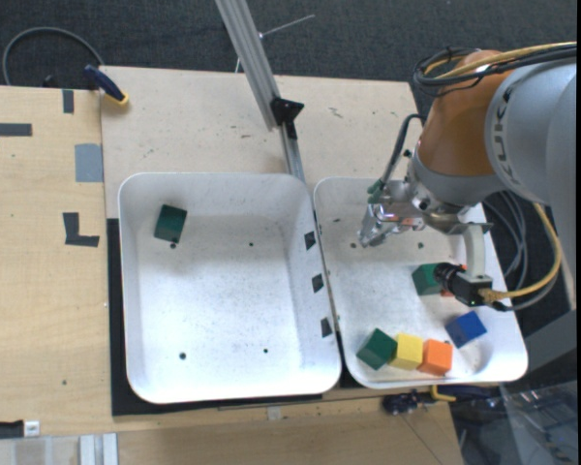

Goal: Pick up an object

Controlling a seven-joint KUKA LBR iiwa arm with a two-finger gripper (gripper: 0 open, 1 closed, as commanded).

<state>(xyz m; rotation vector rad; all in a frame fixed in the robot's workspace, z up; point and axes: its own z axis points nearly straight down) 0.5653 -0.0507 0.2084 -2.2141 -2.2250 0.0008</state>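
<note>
My gripper (376, 229) hangs over the upper left part of the right bin (368, 289), with nothing seen between its metal fingers. Along that bin's front edge lie a dark green block (376, 348), a yellow block (408, 351) and an orange block (437, 356) in a row. A blue block (465, 328) sits a little further back to the right. Another green block (427, 279) lies right of the gripper, partly behind the arm's cabling. In the left bin (223, 356) a single dark green block (170, 223) rests near the upper left corner.
A slanted metal pole (257, 66) runs from the top down to the ridge between the bins. Cables (523, 279) loop at the right bin's right side. A blue and yellow tool (107, 83) lies on the bench at upper left.
</note>
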